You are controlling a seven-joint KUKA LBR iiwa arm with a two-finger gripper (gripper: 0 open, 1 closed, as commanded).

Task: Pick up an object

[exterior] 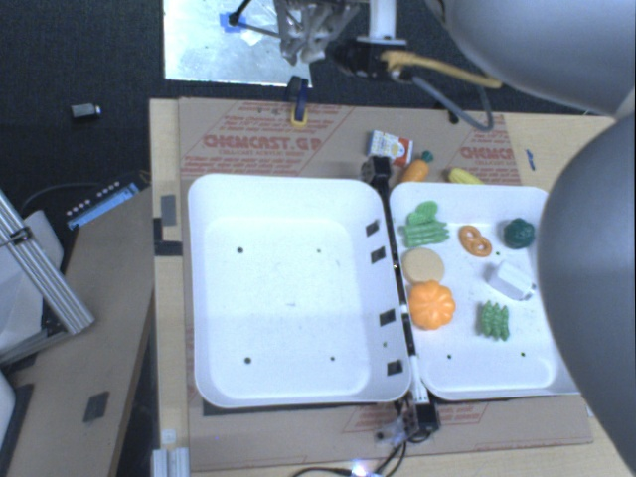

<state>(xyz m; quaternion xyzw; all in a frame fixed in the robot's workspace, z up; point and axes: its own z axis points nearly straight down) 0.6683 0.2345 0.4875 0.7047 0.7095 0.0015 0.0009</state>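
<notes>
My gripper (302, 46) hangs high at the top of the view, above the far edge of the bench and well away from both bins. The right bin (527, 371) holds several toy foods: green pea pods (425, 225), a pretzel (475, 239), a dark green broccoli (518, 233), a tan round disc (424, 264), an orange pumpkin (432, 305), a white block (512, 281) and a green bunch (494, 320). The arm's grey body covers the bin's right side.
The left bin (214, 296) lies beside the right one. Behind the bins on the cardboard lie a carrot (415, 170), a yellow banana (463, 177) and a white-and-red packet (390, 146). A blue-and-yellow clip (298, 102) sits below the gripper.
</notes>
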